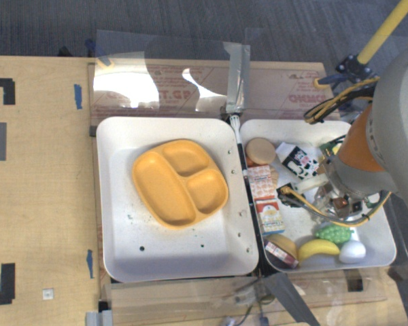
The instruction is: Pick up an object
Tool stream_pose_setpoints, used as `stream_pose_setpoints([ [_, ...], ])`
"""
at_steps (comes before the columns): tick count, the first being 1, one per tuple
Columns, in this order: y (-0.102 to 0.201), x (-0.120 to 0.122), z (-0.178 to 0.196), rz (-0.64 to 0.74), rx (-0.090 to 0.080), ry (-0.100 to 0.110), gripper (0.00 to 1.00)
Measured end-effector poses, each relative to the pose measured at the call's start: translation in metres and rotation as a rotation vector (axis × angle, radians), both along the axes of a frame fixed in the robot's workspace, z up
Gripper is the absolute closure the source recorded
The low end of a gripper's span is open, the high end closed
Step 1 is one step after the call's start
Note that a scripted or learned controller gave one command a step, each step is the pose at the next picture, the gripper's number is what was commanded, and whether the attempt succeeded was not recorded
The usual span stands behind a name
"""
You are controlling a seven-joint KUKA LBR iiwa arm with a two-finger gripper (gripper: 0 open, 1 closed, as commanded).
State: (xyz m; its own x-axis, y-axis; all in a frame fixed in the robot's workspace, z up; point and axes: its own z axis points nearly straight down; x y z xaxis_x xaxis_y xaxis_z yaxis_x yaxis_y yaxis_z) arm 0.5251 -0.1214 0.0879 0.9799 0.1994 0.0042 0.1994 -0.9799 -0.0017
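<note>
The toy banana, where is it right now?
The banana lies at the near edge of the right bin, between a green toy and a white egg.

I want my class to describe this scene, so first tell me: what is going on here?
A grey robot arm reaches in over the right bin, its end effector low among small items: a banana, a green toy, a white egg and a boxed snack. No item is visibly held. The left bin holds an orange divided plate.
</note>
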Motion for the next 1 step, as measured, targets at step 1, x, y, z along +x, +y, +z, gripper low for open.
stream_pose_setpoints([
  [1,0.0004,0.0001,-0.0007,0.001,0.000,0.000,0.00],
])
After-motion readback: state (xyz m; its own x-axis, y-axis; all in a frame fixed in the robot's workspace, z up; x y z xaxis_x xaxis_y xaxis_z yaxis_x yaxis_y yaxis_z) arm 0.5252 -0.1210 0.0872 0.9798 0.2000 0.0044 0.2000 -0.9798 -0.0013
